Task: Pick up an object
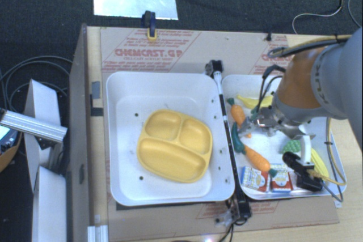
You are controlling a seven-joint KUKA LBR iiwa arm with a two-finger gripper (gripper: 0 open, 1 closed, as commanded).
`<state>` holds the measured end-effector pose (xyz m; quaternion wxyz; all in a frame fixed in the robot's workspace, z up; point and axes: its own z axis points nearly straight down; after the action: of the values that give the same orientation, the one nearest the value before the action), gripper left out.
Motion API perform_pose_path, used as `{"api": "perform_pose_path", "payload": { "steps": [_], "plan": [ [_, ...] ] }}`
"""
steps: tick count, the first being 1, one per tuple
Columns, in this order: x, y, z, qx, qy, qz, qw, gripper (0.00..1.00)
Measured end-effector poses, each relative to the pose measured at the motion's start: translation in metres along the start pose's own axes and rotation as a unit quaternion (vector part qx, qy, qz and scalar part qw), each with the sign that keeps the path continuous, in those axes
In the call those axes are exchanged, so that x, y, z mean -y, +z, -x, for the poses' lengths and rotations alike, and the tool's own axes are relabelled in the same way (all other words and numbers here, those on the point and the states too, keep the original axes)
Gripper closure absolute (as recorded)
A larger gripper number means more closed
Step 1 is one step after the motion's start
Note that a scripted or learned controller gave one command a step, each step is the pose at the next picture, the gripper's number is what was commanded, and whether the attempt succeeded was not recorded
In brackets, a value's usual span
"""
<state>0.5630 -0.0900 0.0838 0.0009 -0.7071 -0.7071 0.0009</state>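
We find the gripper (253,122) low in the right bin (329,192), beside a small carrot (237,114); jaw state we cannot tell. Toys crowd there, so we judge a glancing, empty closure likely.

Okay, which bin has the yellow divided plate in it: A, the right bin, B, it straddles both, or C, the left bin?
C: the yellow divided plate lies wholly inside the left bin, while the right bin holds the toy carrots and other small items.
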Motion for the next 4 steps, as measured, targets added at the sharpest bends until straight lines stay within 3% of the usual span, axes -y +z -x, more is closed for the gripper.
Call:
{"api": "perform_pose_path", "payload": {
  "steps": [1, 2, 3, 4],
  "plan": [
    [-0.046, -0.009, -0.004, 0.0, -0.003, 0.005, 1.0, 0.0],
    [0.002, 0.001, -0.007, 0.0, 0.0, -0.001, 1.0, 0.0],
    [-0.001, -0.011, -0.007, 0.0, -0.001, 0.002, 1.0, 1.0],
    [-0.001, -0.011, -0.007, 0.0, -0.001, 0.002, 1.0, 0.0]
  ]
}}
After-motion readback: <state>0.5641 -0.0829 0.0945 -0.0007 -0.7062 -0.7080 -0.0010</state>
